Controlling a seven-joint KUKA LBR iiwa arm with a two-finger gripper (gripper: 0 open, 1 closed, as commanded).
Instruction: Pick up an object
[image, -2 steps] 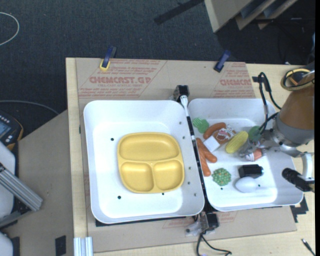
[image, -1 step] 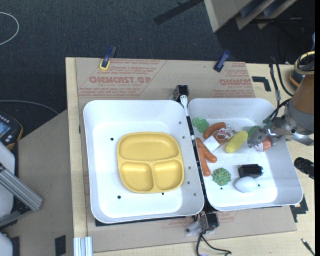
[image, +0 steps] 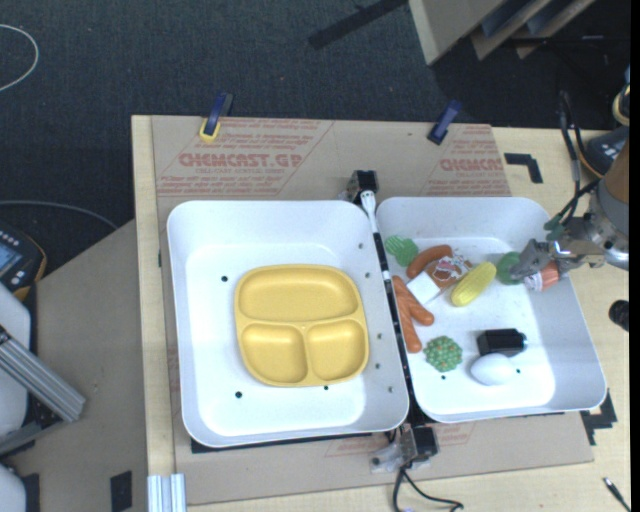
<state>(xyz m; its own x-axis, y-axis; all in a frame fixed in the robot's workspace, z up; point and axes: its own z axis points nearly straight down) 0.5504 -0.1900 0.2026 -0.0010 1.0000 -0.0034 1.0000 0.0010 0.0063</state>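
My gripper (image: 541, 260) reaches in from the right and hangs low over the right bin's (image: 570, 330) far right side. A small green piece (image: 512, 266) lies just left of it, and a red-orange piece (image: 547, 280) shows right below it; I cannot tell whether either is touched. In the same bin lie a yellow corn cob (image: 473, 284), a sausage (image: 431, 260), a green leaf (image: 402, 248), orange carrots (image: 411, 312), a broccoli floret (image: 443, 352), a black block (image: 500, 341) and a white egg shape (image: 492, 370).
The left bin (image: 200, 300) holds a yellow plate (image: 300, 323) with three compartments. A black divider clamp (image: 364, 184) sits between the bins at the back. Cables hang near the arm at the right edge.
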